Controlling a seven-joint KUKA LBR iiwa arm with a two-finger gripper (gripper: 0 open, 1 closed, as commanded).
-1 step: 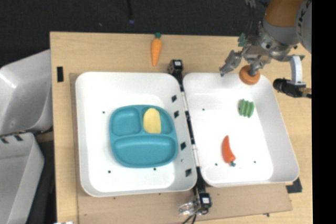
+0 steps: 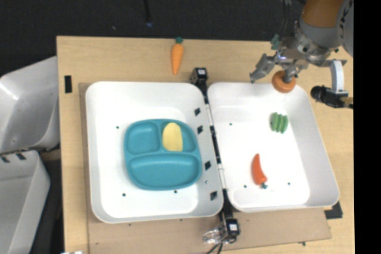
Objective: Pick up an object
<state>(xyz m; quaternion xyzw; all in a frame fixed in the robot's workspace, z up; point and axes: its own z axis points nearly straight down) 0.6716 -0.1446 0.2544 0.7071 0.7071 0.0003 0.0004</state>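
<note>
Orange round thing at the gripper, over the right bin's far rim.

The orange thing sits at about one o'clock of the right bin, right under the grey fingers; they look spread around it, but I cannot tell whether they pinch it or merely hang above. Judged from this, the step is the grasp or first lift. Next calls for a firm close and a straight rise. A green piece lies near three o'clock, a red pepper toward six. The left bin bears a blue plate with a yellow item; a carrot rests on the bench at twelve.
</note>
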